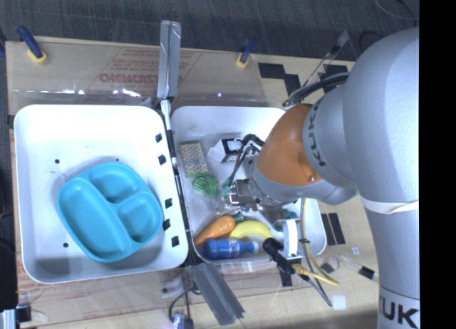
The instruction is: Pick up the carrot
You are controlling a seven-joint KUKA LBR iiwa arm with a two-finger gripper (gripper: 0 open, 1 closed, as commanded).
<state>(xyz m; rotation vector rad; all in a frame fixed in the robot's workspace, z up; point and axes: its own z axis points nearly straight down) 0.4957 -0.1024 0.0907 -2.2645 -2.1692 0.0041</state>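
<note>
The orange carrot lies in the front of the right bin, close to its left wall, with its thick end toward the banana. My gripper hangs over the middle of that bin, just above and to the right of the carrot, and is partly hidden under the orange wrist band. Nothing can be seen held in it.
A blue bottle lies in front of the carrot along the bin's near wall. A green object and a patterned packet sit farther back. The left bin holds a blue divided plate.
</note>
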